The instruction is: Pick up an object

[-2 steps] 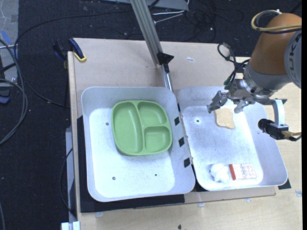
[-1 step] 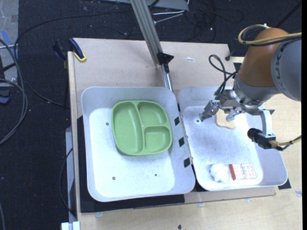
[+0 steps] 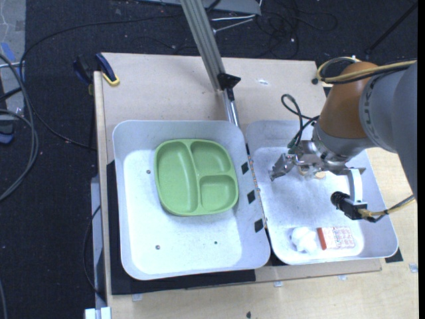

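While a green tray (image 3: 196,177) fills one bin (image 3: 133,244), the other bin (image 3: 378,244) holds a box (image 3: 337,237).

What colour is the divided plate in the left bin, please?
The plate is light green, as the camera view shows.

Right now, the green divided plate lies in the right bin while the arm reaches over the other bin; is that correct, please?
Not quite. The camera view shows the green divided plate in the left bin; the arm reaches over the right bin.
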You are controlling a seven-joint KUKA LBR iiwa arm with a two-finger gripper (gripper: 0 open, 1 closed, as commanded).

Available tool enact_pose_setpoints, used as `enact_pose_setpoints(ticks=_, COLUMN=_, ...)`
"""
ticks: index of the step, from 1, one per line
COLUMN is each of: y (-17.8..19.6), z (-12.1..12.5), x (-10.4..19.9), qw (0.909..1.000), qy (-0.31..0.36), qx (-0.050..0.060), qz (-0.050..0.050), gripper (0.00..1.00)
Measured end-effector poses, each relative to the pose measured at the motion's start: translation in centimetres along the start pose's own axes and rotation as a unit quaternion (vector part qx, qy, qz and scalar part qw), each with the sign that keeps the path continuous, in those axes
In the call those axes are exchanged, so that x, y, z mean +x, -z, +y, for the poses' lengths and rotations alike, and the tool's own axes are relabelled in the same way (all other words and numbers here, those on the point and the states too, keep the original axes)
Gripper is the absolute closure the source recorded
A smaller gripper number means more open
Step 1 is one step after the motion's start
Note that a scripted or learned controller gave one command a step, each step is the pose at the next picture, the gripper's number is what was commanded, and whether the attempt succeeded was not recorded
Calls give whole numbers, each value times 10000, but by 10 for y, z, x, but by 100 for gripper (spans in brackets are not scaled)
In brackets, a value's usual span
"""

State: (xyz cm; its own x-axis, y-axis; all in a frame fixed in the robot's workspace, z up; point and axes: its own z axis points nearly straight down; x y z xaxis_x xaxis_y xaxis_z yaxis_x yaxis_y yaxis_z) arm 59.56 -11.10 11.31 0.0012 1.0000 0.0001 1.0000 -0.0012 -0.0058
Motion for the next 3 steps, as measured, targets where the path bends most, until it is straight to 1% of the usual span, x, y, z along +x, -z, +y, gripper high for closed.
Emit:
enact_pose_setpoints(ticks=1, y=-21, z=0, x=0, qw=10000, qy=4, qx=-28, qz=-6, gripper=0)
enact_pose_setpoints(ticks=2, y=-10, z=1, x=0, qw=10000, qy=0, qx=-43, qz=-9, gripper=100)
enact_pose_setpoints(ticks=3, y=49, z=-7, x=0, qw=10000, qy=0, qx=-48, qz=-5, gripper=100)
